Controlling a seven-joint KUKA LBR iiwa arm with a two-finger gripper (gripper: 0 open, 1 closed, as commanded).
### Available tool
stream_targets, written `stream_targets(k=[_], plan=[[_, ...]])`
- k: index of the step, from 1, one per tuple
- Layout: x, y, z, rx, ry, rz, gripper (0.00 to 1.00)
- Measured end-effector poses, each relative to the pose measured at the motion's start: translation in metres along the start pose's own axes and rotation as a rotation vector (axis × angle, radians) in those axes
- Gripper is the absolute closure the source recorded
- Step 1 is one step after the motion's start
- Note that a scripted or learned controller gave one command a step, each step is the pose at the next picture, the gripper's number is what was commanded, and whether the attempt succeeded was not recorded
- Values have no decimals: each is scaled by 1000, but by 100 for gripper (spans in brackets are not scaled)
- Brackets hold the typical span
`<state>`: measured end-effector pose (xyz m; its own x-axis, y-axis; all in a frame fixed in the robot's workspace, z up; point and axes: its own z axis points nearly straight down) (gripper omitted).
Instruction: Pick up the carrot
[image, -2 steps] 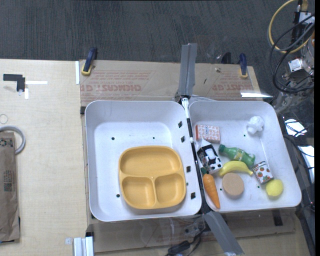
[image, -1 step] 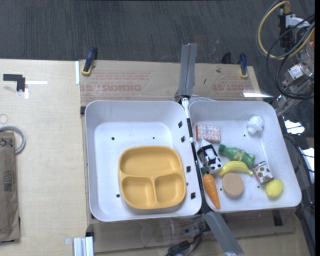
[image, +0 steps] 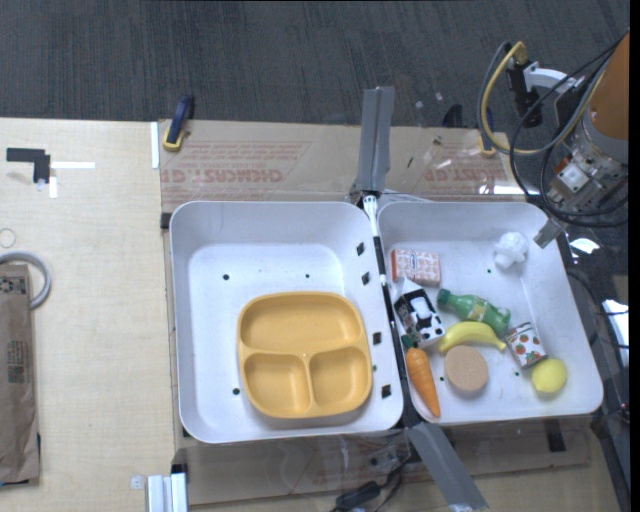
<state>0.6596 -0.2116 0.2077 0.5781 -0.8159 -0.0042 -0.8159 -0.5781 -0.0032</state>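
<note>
In the right white bin (image: 575, 300) the carrot (image: 422, 381) lies by the left wall; tool state unclear.

The carrot (image: 422, 381) is orange with a small green top. It lies flat in the right bin (image: 585, 335), close along the bin's left wall near the front corner, green end toward the back, tapered tip pointing forward.

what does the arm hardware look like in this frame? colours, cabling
The arm shows at the view's upper right: an orange band, with grey and silver metal parts below it. Black cables loop around it, with a yellow cable arcing beside them and a small white connector block near the top. The gripper's form is too unclear to describe.
</note>
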Motion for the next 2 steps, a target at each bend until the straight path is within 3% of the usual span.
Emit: stream_targets(k=[2], plan=[[-13,-10,-40,0,3,-720,100]])
